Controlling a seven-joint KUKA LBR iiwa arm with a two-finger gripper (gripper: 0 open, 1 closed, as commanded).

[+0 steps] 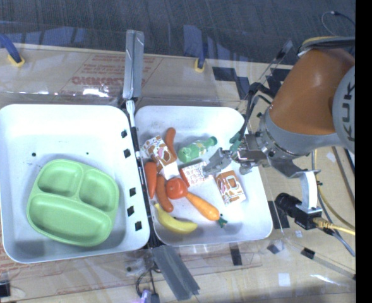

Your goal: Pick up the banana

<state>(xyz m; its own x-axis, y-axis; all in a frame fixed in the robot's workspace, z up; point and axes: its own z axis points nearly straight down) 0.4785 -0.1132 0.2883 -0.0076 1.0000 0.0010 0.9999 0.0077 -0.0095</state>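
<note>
Camera view showed the hand (218,161) low over the right bin (252,229), reaching in from that bin's right edge, above its middle; whether it was apart or together I cannot tell, and nothing could be seen clamped in it. Just beside it lay a small printed carton (193,173), and a second, brown-and-white carton (230,187) sat near the right edge under the wrist. A green bottle (197,148) lay a little toward the far edge.

The banana (175,222) lay well apart from the hand, by the near edge of the right bin toward its left corner, curved and flat on the floor. An orange carrot (203,207) lay just beside it, and a red tomato (176,187) sat between the banana and the hand. Along the left edge lay sausages (151,178) and another carton (156,147).

The left bin (15,125) held a green divided plate (73,201) toward its near side. Both bins sat side by side on the counter (324,270).
</note>
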